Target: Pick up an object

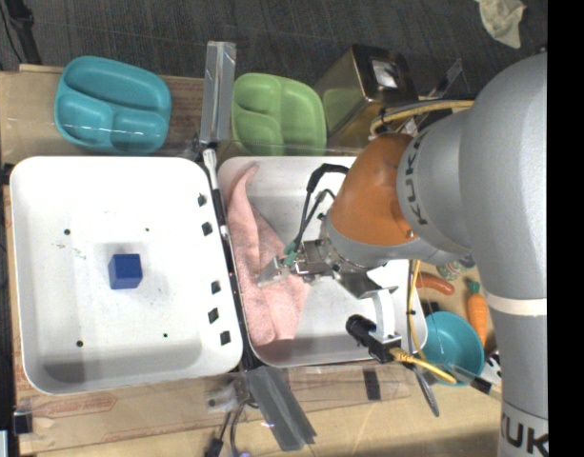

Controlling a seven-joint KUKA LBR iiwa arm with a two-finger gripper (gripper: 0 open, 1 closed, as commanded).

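A pink cloth (261, 265) lies crumpled along the left side of the right bin (320, 346). My gripper (275, 273) reaches in from the right, low over the cloth's middle, with its metal fingers (270, 276) touching or just above the fabric. The wrist hides much of the bin's right half. A small blue cube (126, 270) sits alone in the left bin (44, 217), far from the gripper.
A teal tray (112, 103) and a green tray (277, 112) rest behind the bins. A brass-coloured box (368, 84) stands at the back. A teal bowl (453, 343) and orange carrot-like pieces (476, 317) lie right of the right bin.
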